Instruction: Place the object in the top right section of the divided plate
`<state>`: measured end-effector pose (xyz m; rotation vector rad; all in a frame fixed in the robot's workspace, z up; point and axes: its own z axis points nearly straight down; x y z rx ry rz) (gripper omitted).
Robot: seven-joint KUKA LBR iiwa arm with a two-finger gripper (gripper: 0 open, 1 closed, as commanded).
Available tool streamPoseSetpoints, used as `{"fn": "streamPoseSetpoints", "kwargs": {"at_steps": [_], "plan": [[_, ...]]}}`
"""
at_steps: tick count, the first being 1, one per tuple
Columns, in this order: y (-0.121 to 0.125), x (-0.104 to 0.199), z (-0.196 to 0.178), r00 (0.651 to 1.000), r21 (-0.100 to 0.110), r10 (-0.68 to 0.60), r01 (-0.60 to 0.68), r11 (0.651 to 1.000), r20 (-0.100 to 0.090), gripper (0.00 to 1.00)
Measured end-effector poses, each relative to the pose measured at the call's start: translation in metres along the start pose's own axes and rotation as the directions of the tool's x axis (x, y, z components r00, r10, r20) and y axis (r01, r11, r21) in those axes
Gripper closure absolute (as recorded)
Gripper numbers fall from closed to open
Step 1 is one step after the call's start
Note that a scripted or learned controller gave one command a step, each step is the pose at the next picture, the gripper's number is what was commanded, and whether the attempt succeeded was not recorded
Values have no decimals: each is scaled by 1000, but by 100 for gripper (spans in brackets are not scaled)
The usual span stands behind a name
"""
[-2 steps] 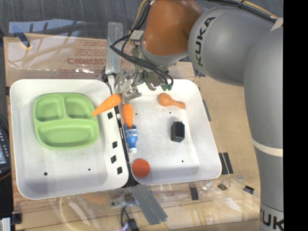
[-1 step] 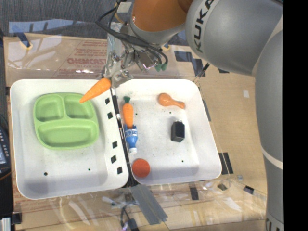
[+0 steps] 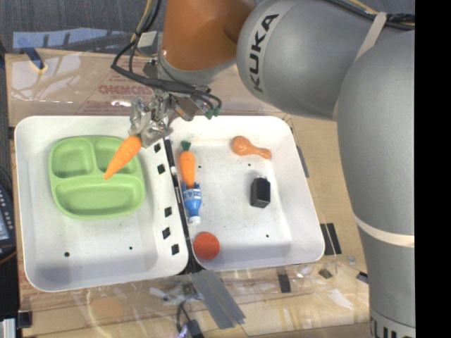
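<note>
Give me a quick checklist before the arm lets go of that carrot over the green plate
1. Carrot between the gripper fingers: ok, its thick end sits at the fingertips.
2. Carrot above the top right section of the divided plate: ok, though its tip slants toward the middle divider.
3. Carrot touching the plate: cannot tell.
4. Plate lying flat in the left bin: ok.
5. Second carrot, blue bottle and red ball away from the drop spot: ok, all in the right bin.

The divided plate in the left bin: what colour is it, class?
Light green; the divided plate shows plainly in the camera view.
</note>
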<state>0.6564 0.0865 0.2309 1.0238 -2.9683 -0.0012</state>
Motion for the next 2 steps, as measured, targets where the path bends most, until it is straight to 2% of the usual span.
{"fn": "streamPoseSetpoints", "kwargs": {"at_steps": [1, 2], "plan": [[-56, 42, -107, 978, 5, 209, -210, 978, 7, 100], [9, 36, 8, 982, -2, 191, -191, 982, -3, 100]]}}
